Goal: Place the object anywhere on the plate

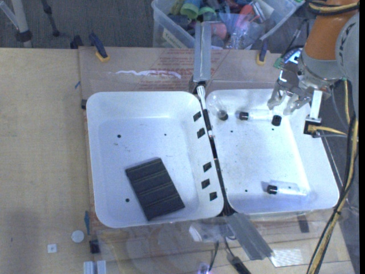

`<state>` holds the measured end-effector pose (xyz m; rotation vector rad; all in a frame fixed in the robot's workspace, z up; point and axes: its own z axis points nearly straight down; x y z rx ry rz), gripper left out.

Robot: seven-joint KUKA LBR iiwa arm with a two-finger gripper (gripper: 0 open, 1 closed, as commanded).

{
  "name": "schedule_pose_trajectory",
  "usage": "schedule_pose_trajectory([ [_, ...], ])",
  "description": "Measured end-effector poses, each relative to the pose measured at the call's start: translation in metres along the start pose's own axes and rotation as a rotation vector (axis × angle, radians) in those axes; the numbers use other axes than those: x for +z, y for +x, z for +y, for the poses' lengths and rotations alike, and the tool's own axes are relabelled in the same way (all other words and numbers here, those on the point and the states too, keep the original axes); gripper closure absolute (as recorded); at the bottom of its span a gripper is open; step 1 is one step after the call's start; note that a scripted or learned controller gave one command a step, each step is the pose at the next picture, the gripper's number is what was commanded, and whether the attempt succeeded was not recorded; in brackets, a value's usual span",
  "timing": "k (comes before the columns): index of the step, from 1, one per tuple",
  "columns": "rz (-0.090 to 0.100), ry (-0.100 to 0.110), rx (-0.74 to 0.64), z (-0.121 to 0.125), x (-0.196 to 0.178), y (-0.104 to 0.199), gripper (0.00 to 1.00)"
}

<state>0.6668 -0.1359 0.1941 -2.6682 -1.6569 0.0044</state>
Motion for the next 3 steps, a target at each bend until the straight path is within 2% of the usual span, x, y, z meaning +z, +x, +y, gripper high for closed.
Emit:
schedule_pose_trajectory([
  [1,0.004,-0.008,-0.250,-0.039,0.104,0.030,1.00],
  [2,0.002,-0.005,-0.679,-0.042,0.009,0.085,1.00],
  [3,0.000,-0.009,-1.283,-0.058,-0.057,0.118,1.00],
])
